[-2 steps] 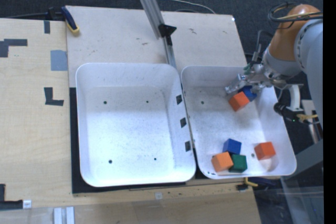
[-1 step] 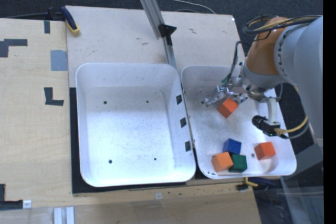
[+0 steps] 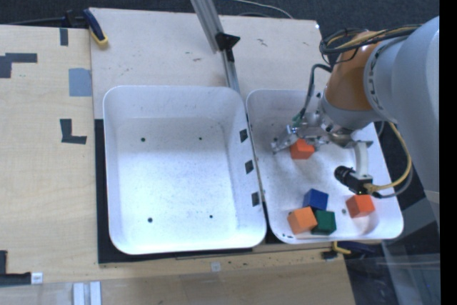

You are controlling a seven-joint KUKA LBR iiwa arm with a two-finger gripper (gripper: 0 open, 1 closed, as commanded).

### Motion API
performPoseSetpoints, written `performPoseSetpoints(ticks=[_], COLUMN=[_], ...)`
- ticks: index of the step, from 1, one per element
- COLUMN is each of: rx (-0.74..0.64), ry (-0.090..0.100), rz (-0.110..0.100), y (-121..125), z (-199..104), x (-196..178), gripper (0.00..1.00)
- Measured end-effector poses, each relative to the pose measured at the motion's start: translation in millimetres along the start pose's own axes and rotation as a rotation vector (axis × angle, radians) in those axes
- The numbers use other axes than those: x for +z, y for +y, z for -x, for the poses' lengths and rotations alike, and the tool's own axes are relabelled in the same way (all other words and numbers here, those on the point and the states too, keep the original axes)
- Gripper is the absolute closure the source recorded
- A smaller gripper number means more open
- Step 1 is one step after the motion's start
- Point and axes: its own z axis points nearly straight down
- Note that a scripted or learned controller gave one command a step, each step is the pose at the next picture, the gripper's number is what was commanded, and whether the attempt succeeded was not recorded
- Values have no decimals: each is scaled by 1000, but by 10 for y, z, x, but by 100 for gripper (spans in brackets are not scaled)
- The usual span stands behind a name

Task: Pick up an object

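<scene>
Down in the near corner of the right bin (image 3: 385,228), an orange block (image 3: 303,219), green block (image 3: 325,222) and blue block (image 3: 315,198) huddled, while farther up a small orange-red block (image 3: 303,149) right under the gripper (image 3: 305,138), fingers apparently closing around it.

2 white bins (image 3: 178,239) glossy plastic (speckled); bench (image 3: 43,111) matt pale wood.

Likely a robotics lab: plywood bench (image 3: 43,153) with tape marks, two white bins (image 3: 178,100), grey arm (image 3: 400,75), loose cables (image 3: 250,7).
</scene>
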Motion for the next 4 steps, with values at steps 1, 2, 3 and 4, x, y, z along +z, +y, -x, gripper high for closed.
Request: performPoseSetpoints(ticks=[1, 2, 3, 4], rx=[0, -7, 0, -1], ry=[1, 3, 0, 1], rz=[-1, 10, 2, 4], y=[0, 429, 691, 757], z=[0, -782, -624, -772], x=[-92, -1049, -995, -1422], gripper=[100, 100, 100, 100])
